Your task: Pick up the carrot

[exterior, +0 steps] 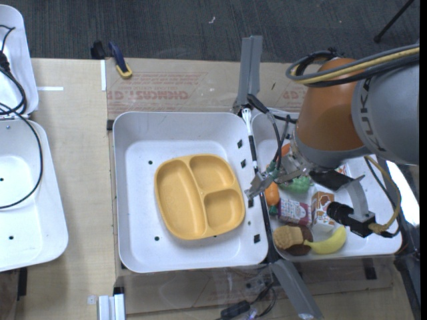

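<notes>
A grey arm with an orange band fills the frame's upper right, bent downward, its gripper (265, 183) low at centre right, pointing toward the left.

A: Count, bench containers?
B: Two white bins (127, 179), side by side. One yellow divided plate (199, 195) in the left bin, three compartments.

A: Right bin (387, 242) contents?
B: One banana (328, 243), near edge. One carrot (271, 193), at the left wall. One brown waffle-like piece (288, 235). Two printed packets (293, 210), middle. Further items lie under the arm; uncountable.

A: Arms?
B: One arm (333, 119).
</notes>
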You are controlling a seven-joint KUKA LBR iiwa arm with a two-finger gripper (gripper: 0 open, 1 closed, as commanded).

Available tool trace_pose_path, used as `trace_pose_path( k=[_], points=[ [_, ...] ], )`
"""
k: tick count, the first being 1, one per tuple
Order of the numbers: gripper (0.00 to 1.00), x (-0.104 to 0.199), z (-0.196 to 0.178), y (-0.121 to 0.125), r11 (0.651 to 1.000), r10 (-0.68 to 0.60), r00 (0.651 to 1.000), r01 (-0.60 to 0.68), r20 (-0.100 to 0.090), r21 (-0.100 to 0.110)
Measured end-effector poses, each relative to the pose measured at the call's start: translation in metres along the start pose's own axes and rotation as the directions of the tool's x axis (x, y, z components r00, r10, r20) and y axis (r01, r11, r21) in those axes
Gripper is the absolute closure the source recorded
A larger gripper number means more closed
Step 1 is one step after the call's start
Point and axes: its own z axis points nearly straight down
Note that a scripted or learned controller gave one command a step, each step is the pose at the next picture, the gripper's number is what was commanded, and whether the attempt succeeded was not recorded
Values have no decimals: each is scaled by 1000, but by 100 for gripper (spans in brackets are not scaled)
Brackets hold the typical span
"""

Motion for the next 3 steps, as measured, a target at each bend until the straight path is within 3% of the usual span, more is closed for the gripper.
trace_pose_path(
  k=[1,2,3],
  points=[
    [0,-61,8,-43,994,111,994,-111,-1,-1],
    [0,55,8,29,998,67,998,-67,-1,-1],
    [0,-10,8,-16,1000,22,1000,-22,-1,0]
  ],
)
